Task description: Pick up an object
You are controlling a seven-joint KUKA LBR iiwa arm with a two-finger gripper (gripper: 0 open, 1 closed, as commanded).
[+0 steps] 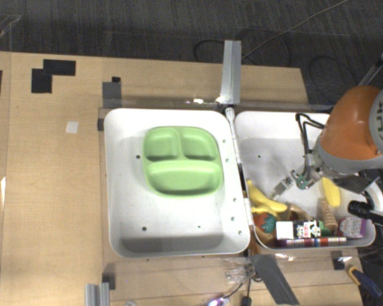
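My gripper (292,183) hangs over the right bin (268,132), near its middle, below the orange wrist band. It is open and nothing sits between its fingers. Just below and left of it lies a yellow banana (266,200). A yellow corn cob (330,192) lies to its right. Along the bin's front wall lie a white box with a marker (306,232), a brown piece (329,217) and a small red and green item (263,222), packed close together.
The left bin (124,190) holds a green divided plate (180,159). A metal post (231,69) stands at the back between the bins. The arm's body covers the right bin's right side. The objects crowd the right bin's front part.
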